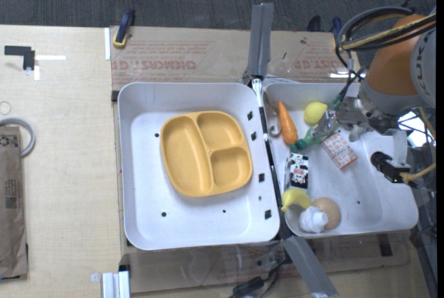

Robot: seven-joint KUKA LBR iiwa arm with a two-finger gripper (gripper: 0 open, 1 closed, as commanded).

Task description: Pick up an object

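Tool (325, 125) sits low in the right bin (361, 224), just right of the lemon (315, 111). Can't tell its state: the tips blur into clutter, and nothing is visibly between them, so I wouldn't call anything grasped. Arm (392, 68) comes in over the bin's right wall, orange band above the wrist, cables looped behind.

All places relative to the lemon:
- Carrot (286, 122): just left, lying lengthwise along the bin's left wall. Tapered, smooth, looks like plastic toy food.
- Green piece (307, 143): just below, running diagonally down-left from the tool. Thin and flat; can't say what it is.
- Red-printed card or packet (339, 150): below-right, flat and tilted. Poor pick for two fingers, in my judgement.
- Small cow-print carton (298, 170): below, boxy, flat faces, decent grip target.
- Yellow curved item (294, 199), probably a banana: further below, against the left wall.
- Tan round lump with a white piece (318, 216): furthest below, near the bin's front edge. The two are touching.

Lemon is small, rounded and glossy, so likely to roll or squirt out if pinched off-centre. It and the green piece are nearest the tool, so I'd guess one of them is the target.

Left bin (139, 220): well left of the lemon, holds only a yellow three-compartment tray (206, 152), hard moulded plastic, lying flat and slightly rotated. Likely the drop side. Both bins are shallow white plastic on a surface lined with cardboard (180, 57).
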